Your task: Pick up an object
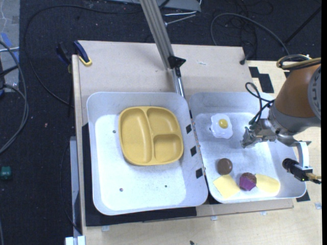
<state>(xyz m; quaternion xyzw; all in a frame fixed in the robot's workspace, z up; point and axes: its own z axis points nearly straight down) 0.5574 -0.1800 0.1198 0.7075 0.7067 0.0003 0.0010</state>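
While its grip state is unclear, the end effector [249, 138] hovers beside the fried egg [222, 125].

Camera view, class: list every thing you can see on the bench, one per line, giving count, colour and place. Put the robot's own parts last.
Bins: two, white, side by side on the bench; left bin, right bin.
Divided plate: one, yellow, three compartments, in the left bin.
Fried egg toy: one, white with a yellow yolk, upper part of the right bin.
Brown ball: one, brown, middle of the right bin.
Purple object: one, purple, near the front of the right bin.
Yellow flat pieces: two, pale yellow, either side of the purple object.
Arm: one, grey with orange band, from the right.
Gripper: one, dark, over the right bin, beside the egg.
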